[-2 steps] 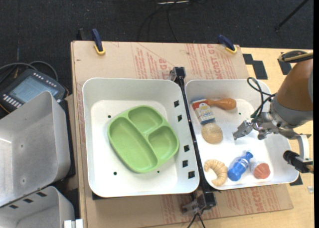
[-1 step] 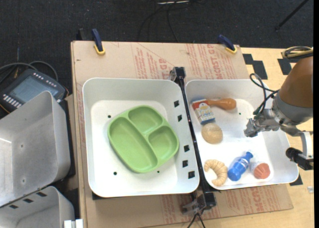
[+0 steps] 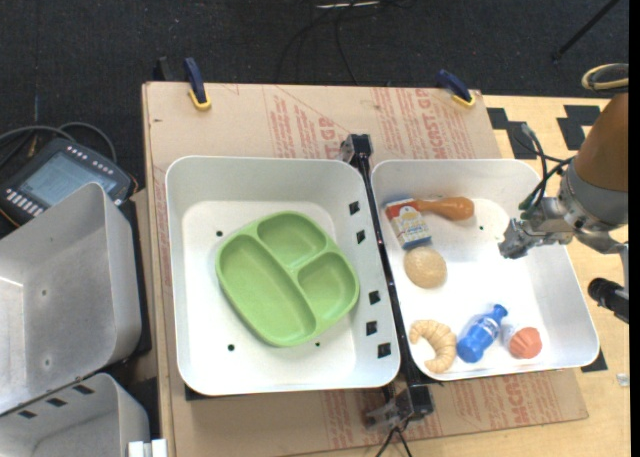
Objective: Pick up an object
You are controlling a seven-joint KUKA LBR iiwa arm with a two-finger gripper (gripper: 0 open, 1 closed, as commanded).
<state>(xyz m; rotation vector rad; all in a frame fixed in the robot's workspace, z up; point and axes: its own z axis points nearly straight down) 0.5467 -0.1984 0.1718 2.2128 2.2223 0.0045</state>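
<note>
Even, bright overhead light on my bench; the white bins [image 3: 270,177] nearly wash out, shadows beneath things stay soft and short, the dark floor sinks into murk, focus slightly soft throughout

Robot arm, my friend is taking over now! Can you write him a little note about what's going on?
Gripper: over the right bin's right side, holding nothing that I can see.
Right bin: drumstick, carton, bun, croissant, blue bottle, orange toy.
Left bin: green plate.
Done: nothing lifted.
Left: pick up one object.
</note>
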